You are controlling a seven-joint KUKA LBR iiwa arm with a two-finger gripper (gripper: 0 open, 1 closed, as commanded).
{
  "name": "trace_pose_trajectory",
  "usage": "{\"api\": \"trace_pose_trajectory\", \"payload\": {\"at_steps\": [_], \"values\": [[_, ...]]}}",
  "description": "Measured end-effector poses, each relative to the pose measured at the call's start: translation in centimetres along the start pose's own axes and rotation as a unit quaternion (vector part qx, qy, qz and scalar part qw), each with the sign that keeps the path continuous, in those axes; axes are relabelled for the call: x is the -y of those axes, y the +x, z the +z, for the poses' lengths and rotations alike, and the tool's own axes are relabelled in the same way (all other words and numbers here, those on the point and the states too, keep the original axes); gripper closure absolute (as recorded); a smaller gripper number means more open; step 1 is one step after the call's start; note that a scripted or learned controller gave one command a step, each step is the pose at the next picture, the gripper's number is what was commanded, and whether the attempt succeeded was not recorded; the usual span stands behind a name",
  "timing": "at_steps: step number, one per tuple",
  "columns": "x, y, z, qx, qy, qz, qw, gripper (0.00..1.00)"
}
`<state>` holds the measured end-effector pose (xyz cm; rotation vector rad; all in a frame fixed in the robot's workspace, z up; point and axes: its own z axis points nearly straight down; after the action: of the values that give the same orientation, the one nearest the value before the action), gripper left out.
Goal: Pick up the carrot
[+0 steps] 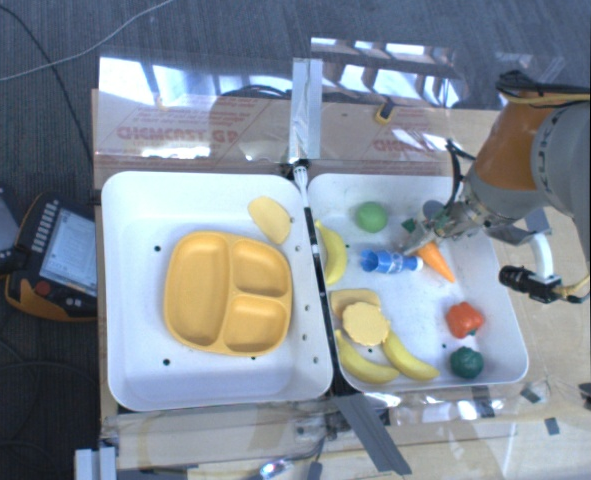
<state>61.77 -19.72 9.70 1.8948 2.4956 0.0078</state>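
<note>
Camera view: gripper (427, 238) low in right bin (495, 298), beside carrot (436, 260).
Jaws: cannot tell.
Carrot: on bin floor.

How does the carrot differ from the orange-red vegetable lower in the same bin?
The carrot is long and tapered, lying at a slant; the orange-red vegetable is squat and rounded. The carrot is paler orange, the other redder. The carrot lies right at the end effector beside the blue bottle; the other sits apart. Both rest in the right bin.
</note>
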Motion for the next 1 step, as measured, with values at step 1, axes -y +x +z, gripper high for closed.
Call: {"api": "trace_pose_trajectory", "payload": {"at_steps": [1], "values": [[-2.55,1.22,0.79,0.001,0.011,0.139,0.9902,1.0]]}}
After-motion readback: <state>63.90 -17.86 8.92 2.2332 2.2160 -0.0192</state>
